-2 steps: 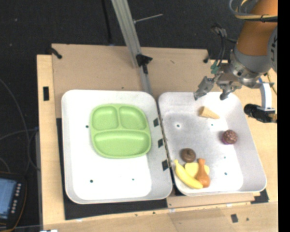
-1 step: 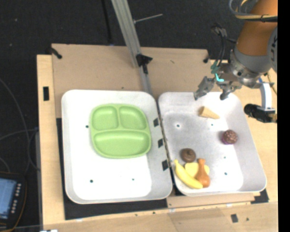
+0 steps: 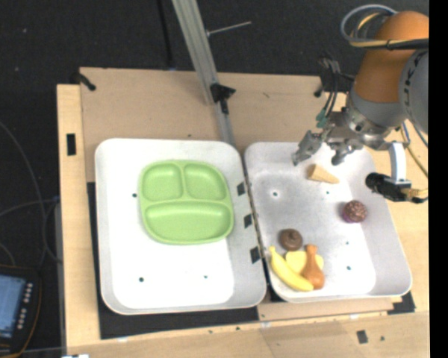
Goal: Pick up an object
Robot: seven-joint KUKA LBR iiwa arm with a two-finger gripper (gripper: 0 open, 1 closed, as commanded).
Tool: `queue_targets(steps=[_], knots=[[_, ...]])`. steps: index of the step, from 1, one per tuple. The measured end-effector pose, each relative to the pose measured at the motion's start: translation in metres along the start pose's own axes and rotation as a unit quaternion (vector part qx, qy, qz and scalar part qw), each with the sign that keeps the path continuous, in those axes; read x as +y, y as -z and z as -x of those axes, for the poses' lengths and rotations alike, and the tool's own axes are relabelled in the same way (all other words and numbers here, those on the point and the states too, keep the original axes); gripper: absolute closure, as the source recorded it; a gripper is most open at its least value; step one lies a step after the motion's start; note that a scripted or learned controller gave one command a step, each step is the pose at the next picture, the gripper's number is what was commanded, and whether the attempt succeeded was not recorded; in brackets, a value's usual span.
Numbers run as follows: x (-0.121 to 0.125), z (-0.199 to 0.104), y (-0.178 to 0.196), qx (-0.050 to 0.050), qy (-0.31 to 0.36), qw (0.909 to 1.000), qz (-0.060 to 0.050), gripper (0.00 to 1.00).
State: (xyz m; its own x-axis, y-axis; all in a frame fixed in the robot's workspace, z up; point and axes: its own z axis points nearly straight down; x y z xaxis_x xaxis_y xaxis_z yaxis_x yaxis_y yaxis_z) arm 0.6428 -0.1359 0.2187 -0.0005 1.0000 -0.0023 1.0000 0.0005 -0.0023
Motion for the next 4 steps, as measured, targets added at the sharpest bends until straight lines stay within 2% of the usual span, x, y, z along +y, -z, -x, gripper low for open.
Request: queue_targets(steps=[2,3,4], knots=[[-0.005,0.007,-0.114,0.0,-0.001,1.0,-0.001,0.0],[-0.003,0.008,-0.099,0.0,-0.003,1.0,0.003,1.0],[-0.003,0.009,-0.055,0.001,-0.003,1.0,0.004,1.0]])
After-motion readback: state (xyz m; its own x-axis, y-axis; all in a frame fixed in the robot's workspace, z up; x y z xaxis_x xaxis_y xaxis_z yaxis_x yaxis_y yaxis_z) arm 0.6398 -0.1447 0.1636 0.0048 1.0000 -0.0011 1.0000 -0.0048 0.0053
